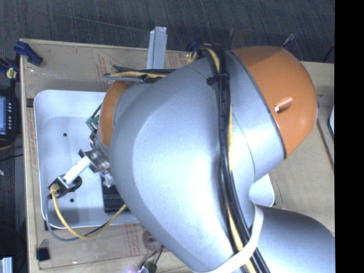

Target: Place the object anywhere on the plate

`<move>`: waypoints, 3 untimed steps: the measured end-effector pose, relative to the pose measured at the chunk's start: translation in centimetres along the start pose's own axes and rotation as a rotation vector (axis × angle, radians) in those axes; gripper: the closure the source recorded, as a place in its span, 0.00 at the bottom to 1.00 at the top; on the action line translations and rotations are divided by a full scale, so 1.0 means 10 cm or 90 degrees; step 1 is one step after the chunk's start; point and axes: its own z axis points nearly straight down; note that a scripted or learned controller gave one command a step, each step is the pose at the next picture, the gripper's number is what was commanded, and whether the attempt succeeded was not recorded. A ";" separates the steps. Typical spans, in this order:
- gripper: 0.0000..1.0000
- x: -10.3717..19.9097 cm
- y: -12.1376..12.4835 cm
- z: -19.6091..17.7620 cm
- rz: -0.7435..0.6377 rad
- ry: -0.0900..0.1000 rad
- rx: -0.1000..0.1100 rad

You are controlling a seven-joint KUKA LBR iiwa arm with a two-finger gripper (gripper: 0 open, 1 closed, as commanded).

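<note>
A: What takes up the most room?

B: The arm (187, 152). Its grey shell runs from the bottom right up to the middle, with the orange band (284, 107) at the top right. It covers most of the counter (68, 61) and the right half of the left bin (57, 118).

A: And the fingers, are they apart or together?

B: I cannot tell. The arm's bulk lies over them, where it comes down into the left bin, so I cannot tell either whether they hold or touch anything.

A: Where is the thing to be placed?

B: A black block (112, 198) sits on the floor of the left bin, near its front wall. It is tucked against the arm's lower edge and partly hidden under it. I cannot tell if it is the object, or if anything grips it.

A: Anything smaller?

B: A grey post (158, 44) stands upright at the counter's far edge, just above the arm. A blue clamp (27, 50) sits on the counter's far left corner. A small green piece (91, 121) shows at the arm's left edge, above the bin floor; it is too small to make out.
</note>
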 end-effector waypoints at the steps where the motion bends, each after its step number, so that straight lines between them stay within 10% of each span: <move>1: 1.00 -0.51 1.03 -0.95 0.004 -0.002 0.001; 2: 1.00 -1.17 1.14 -0.95 -0.098 -0.003 0.002; 3: 1.00 -0.78 0.47 -1.33 0.063 -0.002 0.000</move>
